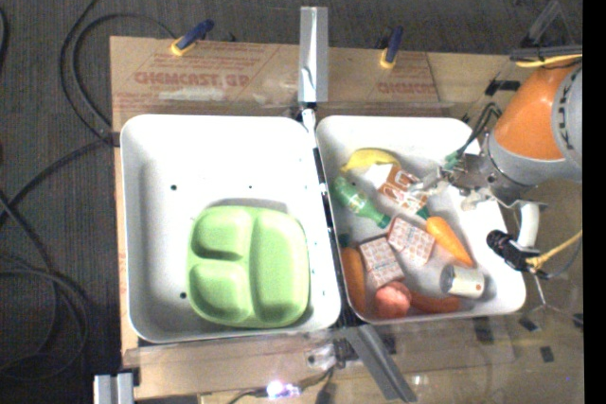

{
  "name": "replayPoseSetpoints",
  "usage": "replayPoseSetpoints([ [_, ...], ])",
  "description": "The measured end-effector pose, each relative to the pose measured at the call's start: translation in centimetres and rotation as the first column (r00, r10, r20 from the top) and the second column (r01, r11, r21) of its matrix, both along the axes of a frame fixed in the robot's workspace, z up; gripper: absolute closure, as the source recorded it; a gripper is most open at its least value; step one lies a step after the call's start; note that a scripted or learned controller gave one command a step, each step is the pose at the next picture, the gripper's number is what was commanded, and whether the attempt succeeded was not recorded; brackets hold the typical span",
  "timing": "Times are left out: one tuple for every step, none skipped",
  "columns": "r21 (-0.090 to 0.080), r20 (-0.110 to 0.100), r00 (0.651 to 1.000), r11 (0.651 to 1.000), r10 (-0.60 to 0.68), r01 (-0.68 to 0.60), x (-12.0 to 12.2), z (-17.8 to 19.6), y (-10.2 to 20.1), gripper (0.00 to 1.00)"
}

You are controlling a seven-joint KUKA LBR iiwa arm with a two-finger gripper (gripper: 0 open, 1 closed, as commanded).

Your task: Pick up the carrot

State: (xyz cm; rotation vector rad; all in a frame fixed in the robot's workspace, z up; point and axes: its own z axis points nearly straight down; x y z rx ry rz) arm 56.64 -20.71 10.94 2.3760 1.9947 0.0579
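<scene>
The carrot (450, 241) is orange and tapered. It lies flat in the right bin (492, 303), near the bin's right wall, with its thick end toward the upper left. My gripper (458, 173) hangs over the bin's upper right part, a short way above and behind the carrot. Nothing shows held in it. The grey arm with its orange band (530, 123) comes in from the right.
Around the carrot lie checkered snack packs (410, 239), a small grey can (462, 281), a red fruit (391, 300), a green bottle (358, 201), a banana (369, 161) and an orange item (352, 274). The left bin (151, 147) holds a green divided plate (249, 265).
</scene>
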Motion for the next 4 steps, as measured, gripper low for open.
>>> replayPoseSetpoints([
  [-0.001,0.009,1.000,1.000,-0.006,0.006,-1.4,0.0,-0.2,0.00],
  [0.007,0.009,0.999,0.999,-0.042,0.042,-2.3,0.0,-0.3,0.00],
  [0.006,-0.011,1.000,1.000,-0.022,0.022,-3.7,-0.4,-0.1,0.00],
  [0.003,-0.031,0.999,1.000,-0.023,0.023,-4.4,-0.8,-0.1,1.00],
])
